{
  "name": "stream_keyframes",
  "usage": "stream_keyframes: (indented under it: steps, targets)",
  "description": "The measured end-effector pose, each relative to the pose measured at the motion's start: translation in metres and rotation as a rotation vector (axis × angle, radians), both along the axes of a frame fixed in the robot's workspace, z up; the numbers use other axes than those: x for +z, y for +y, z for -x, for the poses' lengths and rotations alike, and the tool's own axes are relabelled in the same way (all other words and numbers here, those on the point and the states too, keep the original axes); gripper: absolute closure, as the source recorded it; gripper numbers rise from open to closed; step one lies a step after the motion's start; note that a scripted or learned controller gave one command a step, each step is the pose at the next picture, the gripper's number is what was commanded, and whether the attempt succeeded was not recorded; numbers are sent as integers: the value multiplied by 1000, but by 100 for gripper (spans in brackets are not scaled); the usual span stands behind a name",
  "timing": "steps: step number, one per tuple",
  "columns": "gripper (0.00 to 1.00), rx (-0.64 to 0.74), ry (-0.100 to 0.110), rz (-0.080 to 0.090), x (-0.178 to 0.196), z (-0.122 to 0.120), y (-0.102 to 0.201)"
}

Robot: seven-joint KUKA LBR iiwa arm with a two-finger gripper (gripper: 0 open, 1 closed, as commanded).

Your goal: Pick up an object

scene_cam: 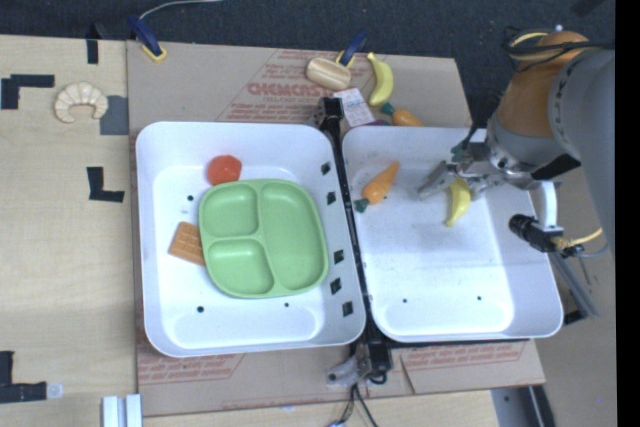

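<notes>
Two shallow white bins sit side by side on the bench. The left bin [160,215] holds a green divided plate [264,237] near its middle, with a red tomato-like piece [224,169] just beyond the plate's far left corner and a tan cracker-like square [186,242] tucked against the plate's left edge. The right bin [500,305] holds a small carrot [379,184] near its far left corner and a yellow banana [458,203] toward its far right. Beyond the bins, on the cardboard, lie a bread roll [328,71], a second banana [380,80] and a small box [352,105], while a croissant [82,101] rests well to the left on the bench. The arm reaches in from the right, and its gripper [448,179] hangs low over the right bin, fingers spread apart, their tips just at the far end of the yellow banana; whether they touch it cannot be told, and nothing is seen clamped between them.
</notes>
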State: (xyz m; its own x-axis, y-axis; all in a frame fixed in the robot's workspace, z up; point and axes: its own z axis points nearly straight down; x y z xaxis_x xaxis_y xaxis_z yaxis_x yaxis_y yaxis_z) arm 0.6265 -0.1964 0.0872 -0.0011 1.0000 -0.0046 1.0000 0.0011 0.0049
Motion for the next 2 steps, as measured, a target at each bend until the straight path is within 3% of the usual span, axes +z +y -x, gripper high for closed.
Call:
stream_keyframes:
  steps: [1,2]
  targets:
    - [100,1,-2,1,10,-1,0]
    - [100,2,40,-6,-4,-30,56]
